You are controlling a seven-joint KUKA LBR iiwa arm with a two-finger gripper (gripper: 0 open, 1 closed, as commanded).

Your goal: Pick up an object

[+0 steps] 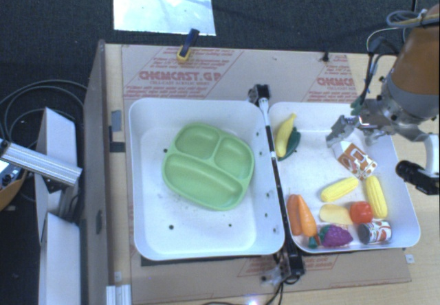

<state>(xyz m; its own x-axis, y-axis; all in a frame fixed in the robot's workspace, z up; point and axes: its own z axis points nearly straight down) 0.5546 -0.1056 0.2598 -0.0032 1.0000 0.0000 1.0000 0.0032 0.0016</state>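
The pincer hung over the far part of the right bin, low above a small orange-and-white packet that lay just beneath and beside it. Whether it was open or closed I could not tell; the metal parts merged with the packet's pale end, and nothing was plainly gripped. My guess was that the packet was the intended pick, since the arm had reached in from the table's right edge and stopped right above it.

The other candidates sat crowded toward the near edge of that bin: two corn cobs, one lying flat and one standing along the right wall, a pale yellow piece touching a tomato, a carrot against the dividing wall, a purple grape bunch and a small can at the near rim. A banana with something dark green beside it rested at the far left corner of the bin, hard against the divider. That crowding probably made the freer-lying packet the easier target.

The left bin carried a green divided plate, roughly central and well apart from the arm.
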